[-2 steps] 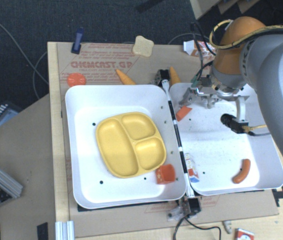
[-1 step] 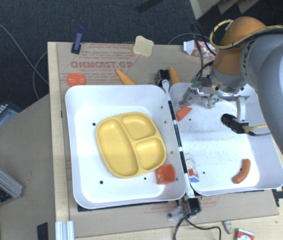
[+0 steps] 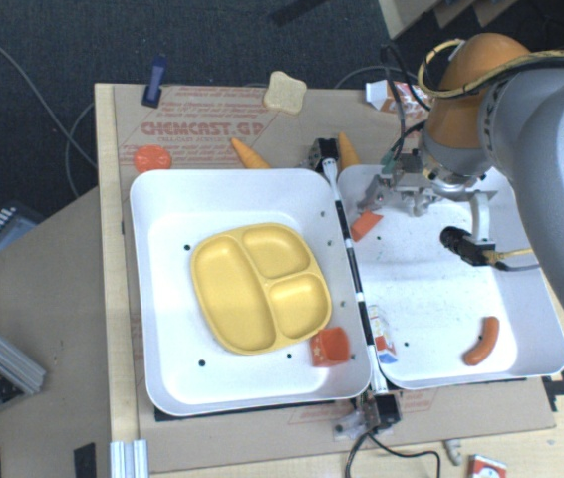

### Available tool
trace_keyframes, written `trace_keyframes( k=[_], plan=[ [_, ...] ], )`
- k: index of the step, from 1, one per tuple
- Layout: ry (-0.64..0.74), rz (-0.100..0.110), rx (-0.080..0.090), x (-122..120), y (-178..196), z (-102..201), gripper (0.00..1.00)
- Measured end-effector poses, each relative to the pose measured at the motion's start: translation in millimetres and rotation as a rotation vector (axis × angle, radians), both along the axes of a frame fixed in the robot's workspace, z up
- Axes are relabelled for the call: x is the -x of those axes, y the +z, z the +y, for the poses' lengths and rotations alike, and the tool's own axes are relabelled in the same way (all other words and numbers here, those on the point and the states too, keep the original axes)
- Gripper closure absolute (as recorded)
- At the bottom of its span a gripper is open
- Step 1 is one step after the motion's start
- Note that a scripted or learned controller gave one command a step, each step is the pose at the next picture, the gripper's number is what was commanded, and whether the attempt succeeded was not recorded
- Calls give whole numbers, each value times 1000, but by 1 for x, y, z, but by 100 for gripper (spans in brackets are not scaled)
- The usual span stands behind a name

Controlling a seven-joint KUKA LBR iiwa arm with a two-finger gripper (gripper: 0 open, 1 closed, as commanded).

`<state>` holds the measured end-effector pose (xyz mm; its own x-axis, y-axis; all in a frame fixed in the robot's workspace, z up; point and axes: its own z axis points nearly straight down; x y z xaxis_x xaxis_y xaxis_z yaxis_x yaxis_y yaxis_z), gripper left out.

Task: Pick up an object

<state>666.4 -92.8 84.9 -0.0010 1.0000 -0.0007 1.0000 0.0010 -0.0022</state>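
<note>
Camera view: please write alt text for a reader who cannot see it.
A grey arm's gripper hovers over the right bin near an orange piece; a sausage lies nearer the front. The left bin holds a yellow divided tray and an orange block.

I see two white bins (image 3: 162, 297) on a tan board (image 3: 202, 127) printed with red lettering. In the left bin I see a yellow tray (image 3: 259, 287) and an orange-red block (image 3: 330, 347). In the right bin I see an orange-red wedge (image 3: 366, 226) and a reddish-brown sausage (image 3: 481, 341). On the board I see a beige bread slice (image 3: 285, 92), an orange carrot (image 3: 249, 153), an orange disc (image 3: 150, 157) and a blue marker (image 3: 153, 81). My arm (image 3: 541, 137) is grey with an orange band (image 3: 466, 88). The floor is dark grey carpet (image 3: 43, 58).
</note>
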Motion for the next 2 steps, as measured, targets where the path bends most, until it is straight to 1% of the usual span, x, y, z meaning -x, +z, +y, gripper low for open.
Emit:
trace_keyframes(
  k=[1, 2],
  plan=[
    [0, 0, 0, 0, 0, -1, 0],
    [1, -3, 1, -1, 11, -1, 100]
  ],
)
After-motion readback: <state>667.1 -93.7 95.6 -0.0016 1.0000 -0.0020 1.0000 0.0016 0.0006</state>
